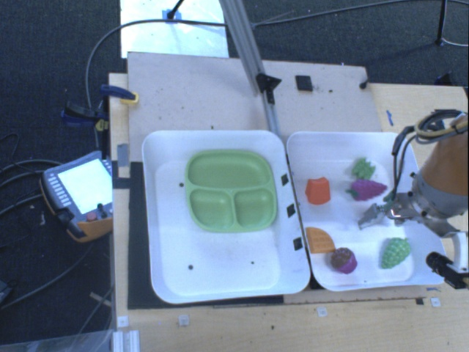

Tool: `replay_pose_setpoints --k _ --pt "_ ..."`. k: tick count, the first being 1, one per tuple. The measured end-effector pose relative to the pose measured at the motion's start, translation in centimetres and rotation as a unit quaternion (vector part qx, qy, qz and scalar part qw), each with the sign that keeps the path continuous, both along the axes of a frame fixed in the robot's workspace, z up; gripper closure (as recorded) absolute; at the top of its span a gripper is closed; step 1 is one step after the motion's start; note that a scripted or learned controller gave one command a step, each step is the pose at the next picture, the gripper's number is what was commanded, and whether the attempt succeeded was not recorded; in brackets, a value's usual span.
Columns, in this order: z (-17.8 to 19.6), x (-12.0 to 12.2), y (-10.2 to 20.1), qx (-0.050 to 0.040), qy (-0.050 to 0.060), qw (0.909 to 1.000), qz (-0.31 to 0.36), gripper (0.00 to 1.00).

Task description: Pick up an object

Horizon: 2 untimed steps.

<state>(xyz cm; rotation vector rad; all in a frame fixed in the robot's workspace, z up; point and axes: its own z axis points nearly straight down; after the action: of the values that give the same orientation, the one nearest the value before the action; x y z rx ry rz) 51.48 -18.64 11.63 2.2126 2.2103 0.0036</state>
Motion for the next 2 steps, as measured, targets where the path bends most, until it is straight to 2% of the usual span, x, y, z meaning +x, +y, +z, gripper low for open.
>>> replay_pose_setpoints --k 1,2 --pt "0.9 -0.1 0.3 0.0030 0.003 1.0000 0.001 1.00" --pt "7.1 0.7 0.3 0.0028 0.002 1.0000 0.003 1.00"
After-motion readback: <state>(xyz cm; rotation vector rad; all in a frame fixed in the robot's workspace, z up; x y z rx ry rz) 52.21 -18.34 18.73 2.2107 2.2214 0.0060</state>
